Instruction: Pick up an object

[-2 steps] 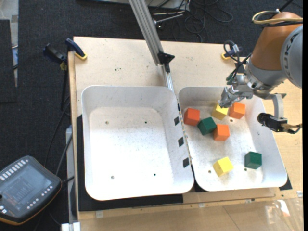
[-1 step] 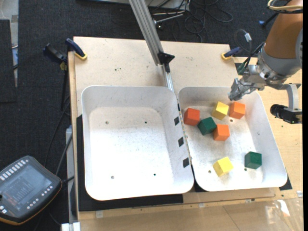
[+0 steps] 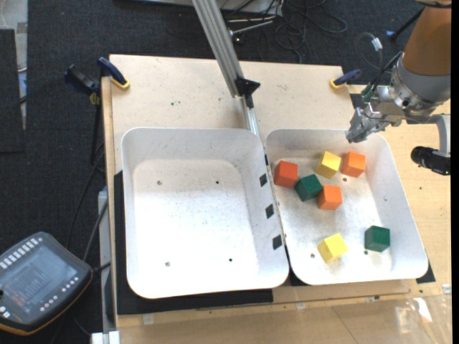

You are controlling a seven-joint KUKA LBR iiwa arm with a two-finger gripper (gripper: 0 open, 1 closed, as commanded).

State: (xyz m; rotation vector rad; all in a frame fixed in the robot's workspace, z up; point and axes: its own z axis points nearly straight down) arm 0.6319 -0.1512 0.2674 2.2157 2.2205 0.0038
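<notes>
The wooden bench [image 3: 186, 92] filled the middle of the frame, with two white bins side by side on it. The left bin [image 3: 143, 192] had only small dark specks on its floor. The right bin [image 3: 401, 213] held all the blocks. My arm [image 3: 430, 49] came in from the upper right of the frame, and my gripper [image 3: 356, 136] was above the upper edge of the right bin, near the orange block [image 3: 353, 164] but not touching it. I cannot tell if my gripper was apart or together, it was too small and dark. Just left of this block was a yellow block [image 3: 330, 164]. Further left lay another orange block [image 3: 286, 173], and a green block [image 3: 309, 187] touched a third orange block [image 3: 330, 197] in the middle. Lower in the bin, a second yellow block [image 3: 332, 248] and a second green block [image 3: 377, 239] lay apart from the others. A teach pendant [image 3: 36, 282] was in the lower left corner.
</notes>
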